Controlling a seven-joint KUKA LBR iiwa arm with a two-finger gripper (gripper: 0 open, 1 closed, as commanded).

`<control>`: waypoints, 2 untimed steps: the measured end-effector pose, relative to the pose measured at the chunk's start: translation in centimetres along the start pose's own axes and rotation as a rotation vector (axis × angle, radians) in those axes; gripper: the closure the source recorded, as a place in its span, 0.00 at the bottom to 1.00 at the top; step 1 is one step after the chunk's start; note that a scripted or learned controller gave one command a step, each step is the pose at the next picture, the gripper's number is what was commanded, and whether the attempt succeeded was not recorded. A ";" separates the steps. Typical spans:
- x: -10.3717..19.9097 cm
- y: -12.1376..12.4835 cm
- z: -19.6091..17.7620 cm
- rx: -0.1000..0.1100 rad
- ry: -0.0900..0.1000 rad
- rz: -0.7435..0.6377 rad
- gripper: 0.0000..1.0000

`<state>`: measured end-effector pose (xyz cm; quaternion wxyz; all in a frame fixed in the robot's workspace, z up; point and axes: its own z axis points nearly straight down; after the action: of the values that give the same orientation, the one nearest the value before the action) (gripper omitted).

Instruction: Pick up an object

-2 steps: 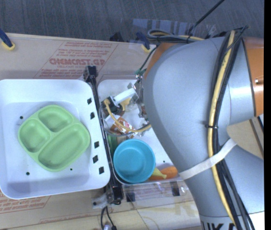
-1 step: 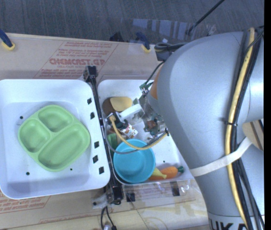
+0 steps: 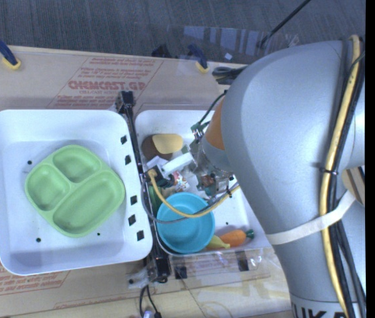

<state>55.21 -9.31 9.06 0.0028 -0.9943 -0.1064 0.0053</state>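
- The likeliest thing to pick is the tan rounded object (image 3: 167,142). It lies beyond the blue bowl (image 3: 186,227), toward the far wall of the right bin (image 3: 167,116).
- A brown object (image 3: 150,148) sits at the tan one's left side. I cannot tell whether the two touch or are just beside each other.
- The gripper (image 3: 193,172) hangs low between the tan object and the bowl, just past the bowl's far rim. Whether it is spread or pressed together cannot be told from here, and nothing can be seen held in it.
- The small things right under the gripper are too jumbled to name, so a grasp there would be a gamble.
- To do the step well, I judge the gripper should move away from the bowl, centre over the tan object and go straight down on it. It should stay off the brown neighbour, which could be nudged or caught along with it.
- The bowl looks like the poorer choice, being wide and smooth-walled, so only its rim offers a pinch.
- A carrot (image 3: 235,238) lies at the bowl's near right, with a small yellow piece (image 3: 217,242) between them against the bowl. Both are tucked close under the arm.
- Well left of the bowl, across the dividing walls, a green divided plate (image 3: 75,191) rests in the left bin (image 3: 5,131).
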 end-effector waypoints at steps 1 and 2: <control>5.3 1.1 -0.1 0.004 0.002 -0.043 0.00; -1.5 -0.2 0.0 0.000 0.000 -0.002 0.00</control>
<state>53.72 -9.42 9.09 0.0026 -0.9942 -0.1075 0.0051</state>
